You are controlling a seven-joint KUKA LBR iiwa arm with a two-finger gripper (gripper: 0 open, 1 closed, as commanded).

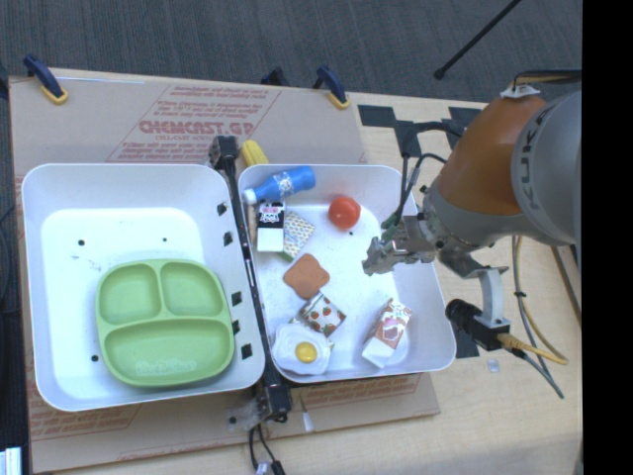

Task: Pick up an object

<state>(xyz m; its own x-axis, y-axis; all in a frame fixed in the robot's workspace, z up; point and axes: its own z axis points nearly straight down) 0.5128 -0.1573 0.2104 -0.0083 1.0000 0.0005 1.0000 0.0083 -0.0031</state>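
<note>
Objects for picking lie in the right bin, the one nearer the arm. Contents, from the far end: a blue bottle lying on its side; a red ball; a small black-and-white carton touching a patterned packet; a brown slab near the centre; a small printed box; a fried-egg toy at the near edge; and a white carton with a red-brown picture at the near right. Print on these packages is too small to read.

End effector position: over the right side of the right bin, between the red ball and the white carton, touching neither. No object is seen between its fingers; the degree of opening cannot be determined.

Left bin contents: a green divided plate with three compartments.

A cardboard sheet lies under the far side of both bins on the surface. Red printing on it reads "CHEMCAST GP"; the smaller lines are illegible.
</note>
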